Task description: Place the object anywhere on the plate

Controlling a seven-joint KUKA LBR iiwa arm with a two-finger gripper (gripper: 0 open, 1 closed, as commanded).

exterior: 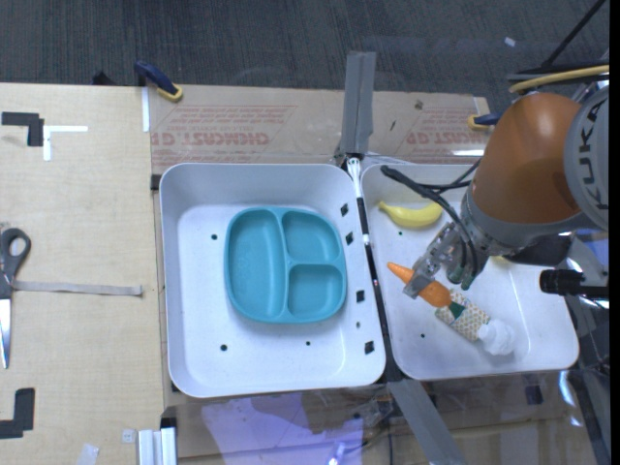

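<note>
pincer [433,277]: down in right bin [542,342], right over the carrot [419,283]; can't tell if it's grabbing
plate [287,263]: left bin, waiting

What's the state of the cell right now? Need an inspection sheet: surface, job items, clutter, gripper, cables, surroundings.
Surface: two white bins side by side, left bin and right bin, on a bench with cardboard behind.
Job's things: teal divided plate lies flat in the left bin, nothing on it. Orange carrot lies in the right bin beside the gripper.
Clutter: banana at the back of the right bin; patterned tube with a white cap near its front.
Gripper: gripper low over the right bin, next to the carrot; grasp not discernible.
Cables: black cables run along the arm.
Surroundings: scissors on the wooden board at left; clamps on the cardboard edge.
</note>
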